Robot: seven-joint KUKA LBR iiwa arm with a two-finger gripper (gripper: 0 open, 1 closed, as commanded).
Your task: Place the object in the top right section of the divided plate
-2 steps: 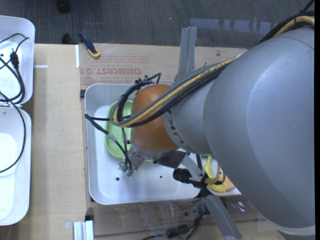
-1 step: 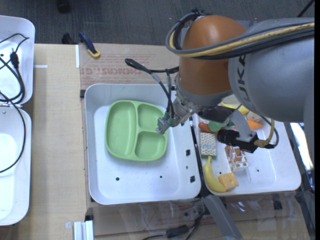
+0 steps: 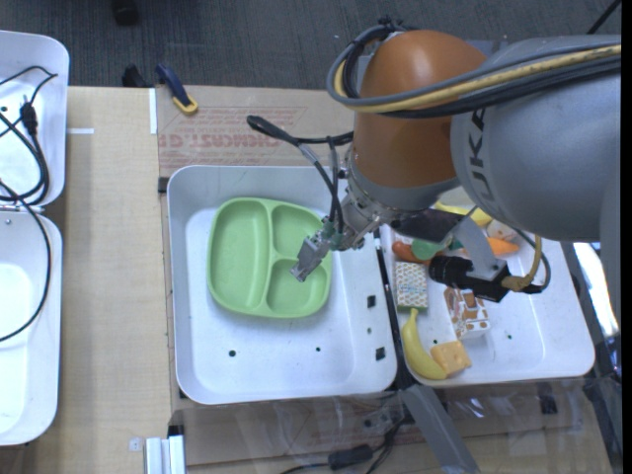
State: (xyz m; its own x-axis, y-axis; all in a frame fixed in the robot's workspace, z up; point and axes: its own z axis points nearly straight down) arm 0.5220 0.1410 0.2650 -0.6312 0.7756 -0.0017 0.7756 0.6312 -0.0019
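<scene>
Camera view: 2 shallow white bins are sitting side by side. The left white bin [image 3: 267, 363] is holding a light green divided plastic plate [image 3: 262, 257] with 3 sections. The grey two-finger gripper [image 3: 308, 262] is hanging over the plate's right side, near the divider; can't tell how far its fingers are parted or if anything is between them. The right white bin [image 3: 538, 349] is holding a yellow banana [image 3: 420, 349], a speckled rectangular sponge [image 3: 411, 284], an orange carrot-like piece [image 3: 405, 250] and a tan cracker-like block [image 3: 452, 358]. Task object: can't tell which.
</scene>
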